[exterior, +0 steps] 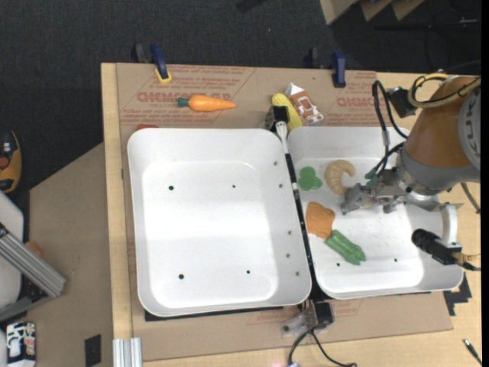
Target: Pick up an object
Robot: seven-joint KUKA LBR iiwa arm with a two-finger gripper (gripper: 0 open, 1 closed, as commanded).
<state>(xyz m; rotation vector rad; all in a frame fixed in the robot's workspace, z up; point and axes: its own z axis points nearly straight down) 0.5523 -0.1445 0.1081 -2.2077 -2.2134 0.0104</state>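
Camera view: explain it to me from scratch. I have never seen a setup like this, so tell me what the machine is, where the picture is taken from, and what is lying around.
This is one picture from a fixed camera above a bench, looking down at a slant. The grey and orange shape at the right is a robot arm. Its gripper, the grasping part, sits low over the right bin, close beside a tan croissant-like toy. Whether it holds anything cannot be told from here.

Two shallow white bins lie side by side. The right one also contains a small green piece, an orange piece and a long green vegetable toy. The left bin shows bare white floor with a few dark dots.

Outside the bins, on the cardboard-covered bench, lie a toy carrot, a yellow banana-like toy and a small brown and white packet.
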